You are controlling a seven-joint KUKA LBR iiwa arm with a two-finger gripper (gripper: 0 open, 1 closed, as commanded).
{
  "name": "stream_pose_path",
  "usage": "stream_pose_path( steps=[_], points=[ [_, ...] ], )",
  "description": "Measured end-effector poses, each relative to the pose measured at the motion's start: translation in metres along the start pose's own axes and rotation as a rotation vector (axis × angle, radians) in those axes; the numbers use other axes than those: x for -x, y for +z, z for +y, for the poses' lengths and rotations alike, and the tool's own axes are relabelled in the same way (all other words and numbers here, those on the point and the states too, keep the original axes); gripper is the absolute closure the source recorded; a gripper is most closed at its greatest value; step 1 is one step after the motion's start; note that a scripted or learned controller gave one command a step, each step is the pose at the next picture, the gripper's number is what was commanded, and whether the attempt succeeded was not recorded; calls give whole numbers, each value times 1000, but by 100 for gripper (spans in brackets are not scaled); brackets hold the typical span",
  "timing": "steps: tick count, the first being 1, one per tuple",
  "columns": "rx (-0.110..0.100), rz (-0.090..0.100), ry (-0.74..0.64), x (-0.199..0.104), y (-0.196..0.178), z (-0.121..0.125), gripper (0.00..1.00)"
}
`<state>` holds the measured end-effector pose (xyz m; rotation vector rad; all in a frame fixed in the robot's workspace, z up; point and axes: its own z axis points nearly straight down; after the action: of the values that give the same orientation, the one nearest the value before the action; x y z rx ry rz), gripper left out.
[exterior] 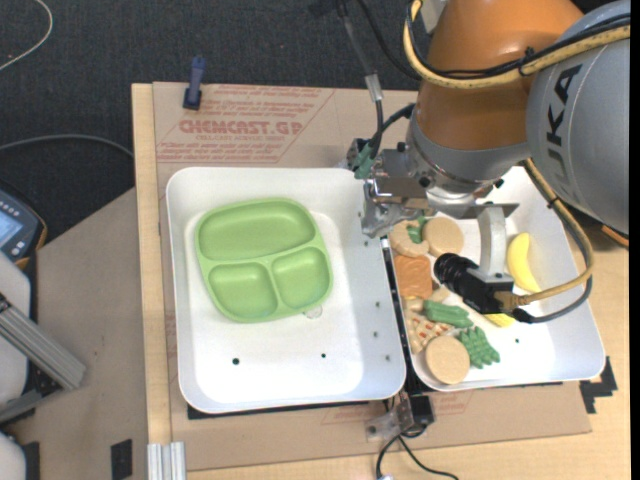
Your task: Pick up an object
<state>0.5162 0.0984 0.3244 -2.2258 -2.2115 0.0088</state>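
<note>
Dark carpeted floor around a brown board-topped bench.
Printed red lettering across the board; thin cable looping on carpet at upper left.

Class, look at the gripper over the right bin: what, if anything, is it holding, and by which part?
It cannot be told: the gripper is hidden beneath the arm's wrist above the toy food.

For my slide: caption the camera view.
KUKA arm lowers its gripper over toy food in the right bin; green tray left.
</note>
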Motion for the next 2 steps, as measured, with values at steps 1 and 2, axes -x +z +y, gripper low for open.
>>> stream_pose_path(
  steps=[1, 2],
  points=[
    [21, 7, -11, -25, -118, -36, 100],
    [10, 4, -13, -82, -119, -39, 100]
  ],
)
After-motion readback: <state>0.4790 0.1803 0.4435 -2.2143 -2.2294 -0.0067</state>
